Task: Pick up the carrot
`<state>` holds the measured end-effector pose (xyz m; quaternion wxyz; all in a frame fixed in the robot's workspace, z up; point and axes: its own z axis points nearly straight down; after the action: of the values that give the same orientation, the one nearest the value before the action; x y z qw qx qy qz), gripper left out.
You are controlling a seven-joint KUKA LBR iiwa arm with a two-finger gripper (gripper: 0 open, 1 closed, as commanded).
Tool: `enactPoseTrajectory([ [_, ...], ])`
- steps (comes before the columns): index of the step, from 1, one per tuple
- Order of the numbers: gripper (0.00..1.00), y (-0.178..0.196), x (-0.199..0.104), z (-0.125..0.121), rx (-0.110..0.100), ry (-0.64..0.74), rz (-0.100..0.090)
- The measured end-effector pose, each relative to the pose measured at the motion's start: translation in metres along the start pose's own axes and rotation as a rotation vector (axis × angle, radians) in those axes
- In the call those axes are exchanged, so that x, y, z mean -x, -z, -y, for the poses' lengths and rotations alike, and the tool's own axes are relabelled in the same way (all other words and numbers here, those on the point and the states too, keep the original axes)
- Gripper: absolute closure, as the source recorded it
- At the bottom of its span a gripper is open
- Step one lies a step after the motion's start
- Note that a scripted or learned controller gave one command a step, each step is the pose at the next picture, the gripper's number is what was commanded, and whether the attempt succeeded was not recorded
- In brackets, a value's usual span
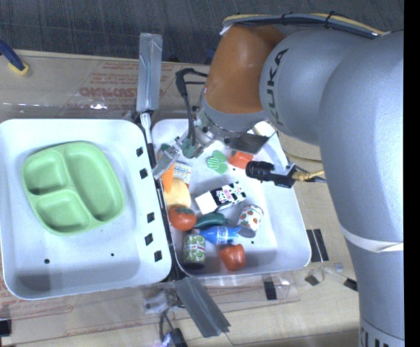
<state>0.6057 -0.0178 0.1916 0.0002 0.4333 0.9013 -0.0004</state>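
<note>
Gripper (184, 150) state unclear, hovering at right bin's (296, 230) far-left corner just above the carrot (175, 188) by the left wall; likely light rigid slick plastic, grab mid-body.

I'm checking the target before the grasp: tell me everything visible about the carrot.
The orange, tapered plastic-looking carrot lies in the right white bin, close along its left wall, running roughly up and down the view. Its upper end sits just under the gripper; its lower end meets a round red tomato-like toy. A white printed label or tag lies across its top.
</note>
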Motion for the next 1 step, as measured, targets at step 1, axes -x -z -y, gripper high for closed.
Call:
enactPoseTrajectory([
  [1, 1.0, 0.0106, 0.001, -0.0002, 0.001, 0.003, 0.002],
])
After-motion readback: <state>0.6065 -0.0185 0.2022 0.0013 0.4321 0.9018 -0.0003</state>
